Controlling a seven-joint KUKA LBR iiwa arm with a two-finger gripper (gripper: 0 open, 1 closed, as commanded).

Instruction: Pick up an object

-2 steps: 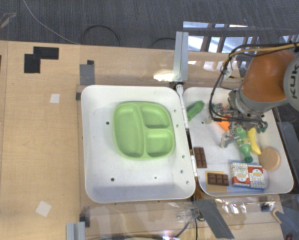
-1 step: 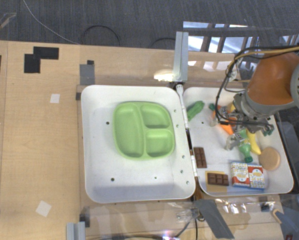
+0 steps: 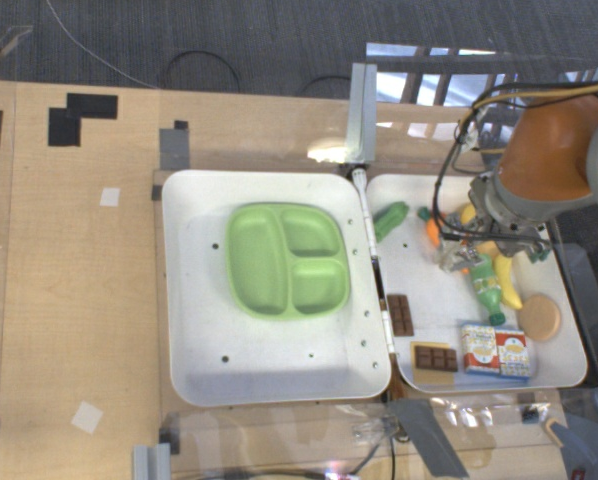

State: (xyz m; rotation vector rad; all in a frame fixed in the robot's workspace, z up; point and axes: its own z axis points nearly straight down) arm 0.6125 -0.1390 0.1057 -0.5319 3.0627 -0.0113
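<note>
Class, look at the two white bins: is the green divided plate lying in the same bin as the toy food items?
No, the green divided plate lies alone in the left bin, while the banana and chocolate bars lie in the right bin.

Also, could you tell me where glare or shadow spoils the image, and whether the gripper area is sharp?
In the camera view, bright glare sits on the metal post and the bench behind the bins; soft shadow falls along the near edge of the left bin; the gripper over the right bin is a cluttered tangle, too indistinct to read in detail.

Yellow banana (image 3: 506,280) and green bottle (image 3: 486,290) side by side, right bin (image 3: 569,363).
</note>
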